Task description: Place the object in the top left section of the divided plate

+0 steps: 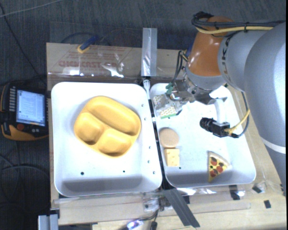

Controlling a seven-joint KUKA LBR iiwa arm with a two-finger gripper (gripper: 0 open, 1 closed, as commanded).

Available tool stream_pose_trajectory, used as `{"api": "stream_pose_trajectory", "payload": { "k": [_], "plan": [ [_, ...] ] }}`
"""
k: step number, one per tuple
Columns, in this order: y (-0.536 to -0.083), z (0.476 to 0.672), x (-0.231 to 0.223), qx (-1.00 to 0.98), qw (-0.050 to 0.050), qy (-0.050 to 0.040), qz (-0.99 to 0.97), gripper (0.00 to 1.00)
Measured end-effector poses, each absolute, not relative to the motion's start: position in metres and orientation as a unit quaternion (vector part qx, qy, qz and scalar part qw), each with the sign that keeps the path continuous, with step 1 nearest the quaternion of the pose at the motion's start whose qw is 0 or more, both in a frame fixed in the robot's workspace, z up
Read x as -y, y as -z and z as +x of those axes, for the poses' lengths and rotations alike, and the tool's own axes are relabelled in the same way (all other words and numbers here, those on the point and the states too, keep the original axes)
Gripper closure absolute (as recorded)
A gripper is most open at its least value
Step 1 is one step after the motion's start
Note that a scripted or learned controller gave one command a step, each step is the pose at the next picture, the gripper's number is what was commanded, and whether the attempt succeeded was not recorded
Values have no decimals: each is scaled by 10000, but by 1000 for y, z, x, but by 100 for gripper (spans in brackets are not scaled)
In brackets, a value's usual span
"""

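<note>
Look to the left bin (57, 143): the yellow divided plate (107, 125) sits there near its middle, its three sections bare, the top left one included. In the right bin (240, 174) your gripper (169, 102) is low over the upper left corner, just beside the wall between the two bins, with the arm's orange band (206, 51) above and to its right. Right at the gripper lies a pale, speckled green-and-white object (164, 108), partly under the gripper's tip; it is touching or very nearly touching, but you cannot tell from this view whether it sits between the fingers, nor how the gripper is set. Just below that object you have a round tan cookie (169, 137), and below it a square cracker (172, 156), the two nearly touching. A toy pizza slice (216, 166) lies well apart toward the bin's lower right. Left of the tabletop, a handheld pendant (25, 110) with a lit screen rests on the floor.
</note>
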State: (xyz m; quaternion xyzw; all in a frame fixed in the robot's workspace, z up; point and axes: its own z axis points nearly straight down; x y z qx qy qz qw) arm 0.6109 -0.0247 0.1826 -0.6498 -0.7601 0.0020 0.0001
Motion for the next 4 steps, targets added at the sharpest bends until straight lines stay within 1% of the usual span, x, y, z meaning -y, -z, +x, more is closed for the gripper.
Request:
{"api": "stream_pose_trajectory", "payload": {
  "k": [1,2,3,4],
  "plan": [
    [-183,589,36,7728,3,-23,-6346,100],
    [-183,659,-13,8259,-8,-17,-5638,100],
    [-183,659,-13,8259,-11,-18,-5638,0],
    [-183,668,-82,8662,-8,-13,-4996,0]
  ]
}}
